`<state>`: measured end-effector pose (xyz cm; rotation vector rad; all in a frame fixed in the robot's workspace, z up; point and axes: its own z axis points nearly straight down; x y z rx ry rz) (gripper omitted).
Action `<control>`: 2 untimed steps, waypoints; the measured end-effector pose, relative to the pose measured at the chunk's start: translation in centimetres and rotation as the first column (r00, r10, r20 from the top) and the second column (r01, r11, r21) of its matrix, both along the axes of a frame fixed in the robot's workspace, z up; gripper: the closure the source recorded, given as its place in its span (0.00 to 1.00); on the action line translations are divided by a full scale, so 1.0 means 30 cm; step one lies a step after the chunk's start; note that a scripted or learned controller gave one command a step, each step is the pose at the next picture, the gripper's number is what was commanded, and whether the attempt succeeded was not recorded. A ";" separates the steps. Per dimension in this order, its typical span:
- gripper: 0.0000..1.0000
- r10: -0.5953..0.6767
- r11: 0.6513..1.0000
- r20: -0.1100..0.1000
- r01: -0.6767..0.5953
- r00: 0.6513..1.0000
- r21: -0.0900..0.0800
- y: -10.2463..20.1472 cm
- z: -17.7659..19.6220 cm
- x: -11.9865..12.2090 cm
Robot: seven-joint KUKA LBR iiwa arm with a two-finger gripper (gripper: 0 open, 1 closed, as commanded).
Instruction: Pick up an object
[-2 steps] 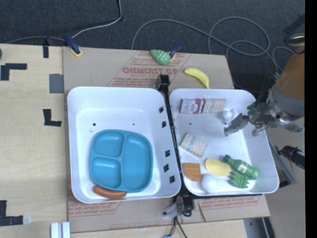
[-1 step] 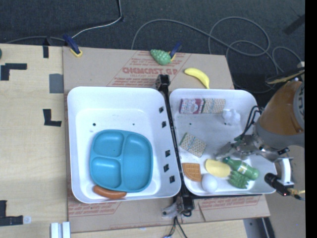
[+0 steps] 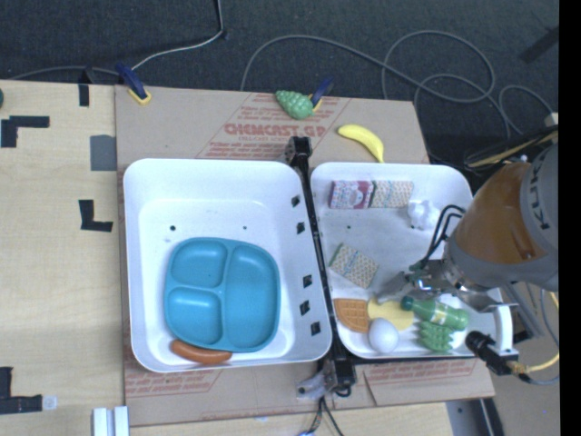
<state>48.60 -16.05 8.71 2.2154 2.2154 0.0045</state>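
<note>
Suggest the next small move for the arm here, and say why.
Probably a short descent. The gripper hangs low in the right bin above the green bottle, white egg and yellow piece, with nothing seen between its fingers.

You are looking at a robot lab: a cardboard sheet (image 3: 272, 134) under two white bins (image 3: 145, 189), loose cables (image 3: 427, 62) across dark carpet (image 3: 91, 16), toy food.
</note>
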 end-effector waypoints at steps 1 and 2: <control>0.00 0.001 1.000 -0.007 -0.001 1.000 0.002 -0.128 0.416 0.276; 0.00 -0.001 1.000 -0.011 0.001 1.000 0.004 -0.212 0.245 -0.011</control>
